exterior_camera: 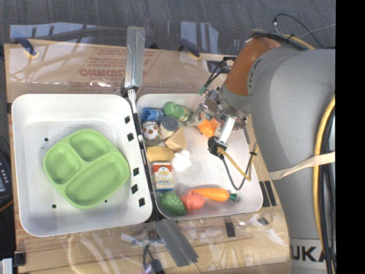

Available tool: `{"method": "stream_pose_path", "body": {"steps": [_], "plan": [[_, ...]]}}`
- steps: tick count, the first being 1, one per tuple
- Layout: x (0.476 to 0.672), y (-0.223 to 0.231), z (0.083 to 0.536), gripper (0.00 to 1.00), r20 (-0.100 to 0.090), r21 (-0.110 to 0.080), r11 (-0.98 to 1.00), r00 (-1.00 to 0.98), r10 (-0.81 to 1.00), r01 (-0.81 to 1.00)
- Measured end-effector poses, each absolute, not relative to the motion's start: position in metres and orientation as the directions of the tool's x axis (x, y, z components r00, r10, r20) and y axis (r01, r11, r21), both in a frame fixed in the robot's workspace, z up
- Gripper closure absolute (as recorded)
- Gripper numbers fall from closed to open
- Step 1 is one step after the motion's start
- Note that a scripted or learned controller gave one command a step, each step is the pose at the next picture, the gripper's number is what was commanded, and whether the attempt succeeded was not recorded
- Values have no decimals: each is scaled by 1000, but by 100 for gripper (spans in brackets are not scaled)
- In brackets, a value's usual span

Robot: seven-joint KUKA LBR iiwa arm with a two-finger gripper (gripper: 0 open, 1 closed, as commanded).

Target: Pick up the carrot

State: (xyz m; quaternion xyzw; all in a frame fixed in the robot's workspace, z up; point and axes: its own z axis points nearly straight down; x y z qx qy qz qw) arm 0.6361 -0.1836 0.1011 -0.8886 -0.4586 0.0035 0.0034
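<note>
- At the near side of the right bin (pixel 252 205), toward 5 o'clock, the carrot (pixel 214 194) lies flat. Its orange tip points to 9 o'clock and its green top to 3 o'clock. It rests free on the bin floor, well apart from the gripper.
- At the carrot's 9 o'clock a pink-red toy fruit (pixel 194 201) meets its tip. A knobbly green toy (pixel 173 204) sits just beside that in the 7 o'clock corner.
- Farther back, along the bin's left wall, lies a labelled carton (pixel 163 176). A white lumpy piece (pixel 181 161) is at its 1 o'clock and a yellow block (pixel 159 153) is just beyond it.
- In the left bin (pixel 23 153) a light green divided plate (pixel 85 167) lies flat near the middle, with three compartments.
- Beyond the yellow block, several things crowd the right bin's 11 o'clock corner: a tan wedge (pixel 177 140), a red-and-white ball (pixel 150 132), a grey can (pixel 169 124), a blue piece (pixel 151 115) and a green piece (pixel 177 111).
- The grey arm (pixel 285 107) reaches in from 3 o'clock. The gripper (pixel 206 116) hangs low over the far part of the right bin, at about 1 o'clock from its middle.
- A small orange thing (pixel 207 128) sits at the gripper's 6 o'clock, very close to it. Whether the two touch cannot be told, nor whether the gripper is released or clenched.
- At 12 o'clock, behind both bins, the desk (pixel 85 73) shows brown card with red print.
</note>
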Motion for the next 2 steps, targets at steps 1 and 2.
{"method": "stream_pose_path", "body": {"steps": [1,2], "plan": [[631,-157,91,100,-3,-5,-600,600,800,800],[628,-81,193,100,2,-2,-568,568,823,823]]}}
